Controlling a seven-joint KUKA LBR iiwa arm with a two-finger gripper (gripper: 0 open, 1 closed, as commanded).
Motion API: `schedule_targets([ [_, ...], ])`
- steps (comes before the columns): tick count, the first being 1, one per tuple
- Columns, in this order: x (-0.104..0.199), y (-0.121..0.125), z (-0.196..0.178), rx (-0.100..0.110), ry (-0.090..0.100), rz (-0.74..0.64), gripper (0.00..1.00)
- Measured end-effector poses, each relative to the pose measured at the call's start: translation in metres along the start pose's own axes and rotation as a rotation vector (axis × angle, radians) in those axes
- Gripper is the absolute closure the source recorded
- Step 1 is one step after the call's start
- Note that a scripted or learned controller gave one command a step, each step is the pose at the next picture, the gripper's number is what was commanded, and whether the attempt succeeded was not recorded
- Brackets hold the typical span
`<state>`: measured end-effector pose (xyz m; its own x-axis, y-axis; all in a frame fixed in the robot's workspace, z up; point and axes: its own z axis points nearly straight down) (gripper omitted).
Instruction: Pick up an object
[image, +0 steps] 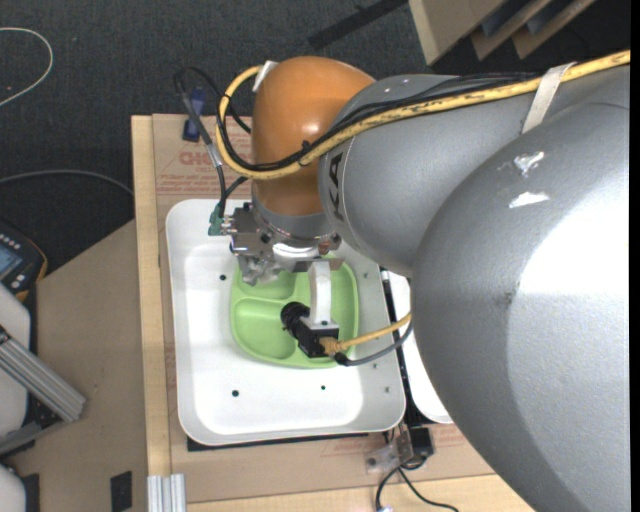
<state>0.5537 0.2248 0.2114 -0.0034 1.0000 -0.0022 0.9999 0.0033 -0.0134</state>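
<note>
A light green plastic dish (262, 325) lies in the left white bin (200, 330), near its right half. My gripper (290, 285) hangs right over the dish, low in the bin, below the orange wrist band. The gripper body and its cable hide the fingertips and part of the dish, so I cannot see whether anything sits between them.
The big grey arm covers the right bin (425, 400) almost wholly; a sliver of its rim shows. A yellow cable (375, 335) loops from the gripper over the bins' shared edge. The left and front parts of the left bin's floor are bare white. The bench's wooden border (150, 300) surrounds it.
</note>
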Motion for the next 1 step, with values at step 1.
schedule_targets([
  [1, -0.0574, -0.0491, -0.0336, -0.009, 0.001, 0.009, 1.0],
])
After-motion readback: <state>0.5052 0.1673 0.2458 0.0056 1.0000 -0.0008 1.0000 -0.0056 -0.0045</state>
